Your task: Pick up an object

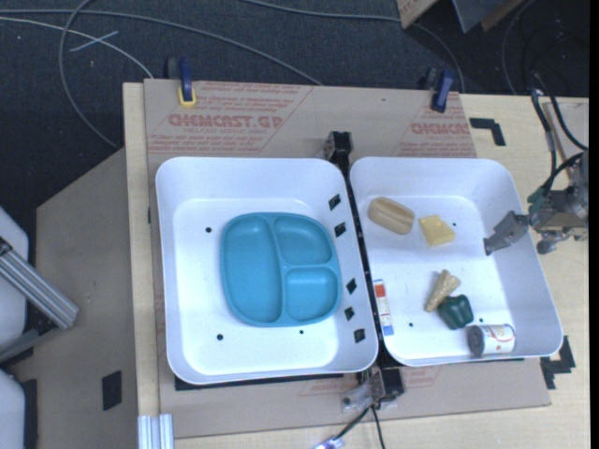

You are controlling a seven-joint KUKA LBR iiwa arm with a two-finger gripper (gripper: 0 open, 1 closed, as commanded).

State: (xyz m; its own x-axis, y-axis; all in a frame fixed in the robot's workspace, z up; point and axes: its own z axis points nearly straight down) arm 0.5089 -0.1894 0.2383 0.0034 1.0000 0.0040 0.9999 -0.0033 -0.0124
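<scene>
The fingers point(500, 235) stand spread apart with nothing between them, the gripper point(520, 240) hanging over the right-hand rim of the right bin point(524, 279), beside the grey arm point(562, 215) that comes in from that edge. The things to pick lie on this bin's floor, apart from the gripper: a tan bread roll point(391, 215) towards the far left, a yellow wedge point(436, 230) just beside it, a pale cone point(442, 290) nearer the middle touching a dark green pepper point(457, 311), and a small can point(493, 338) on its side at the near rim. A narrow printed packet point(382, 307) lies along the bin's left wall. The left bin point(178, 251) holds a blue divided plate point(281, 267).
</scene>
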